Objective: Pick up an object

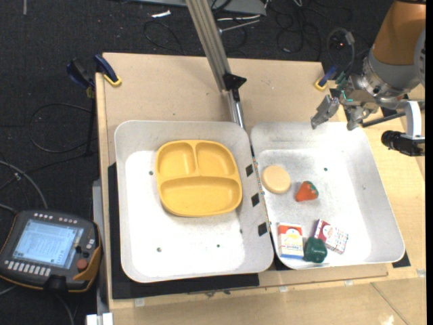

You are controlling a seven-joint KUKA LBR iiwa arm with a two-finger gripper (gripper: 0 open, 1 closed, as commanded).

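Tan bench (pixel 169 87) on black cable-strewn floor (pixel 47 134); end effector (pixel 339 116) spread, holding nothing.

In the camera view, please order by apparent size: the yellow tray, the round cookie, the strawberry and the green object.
1. yellow tray, by far the largest
2. round cookie
3. strawberry and green object: they look alike in size, so I do not rank them.
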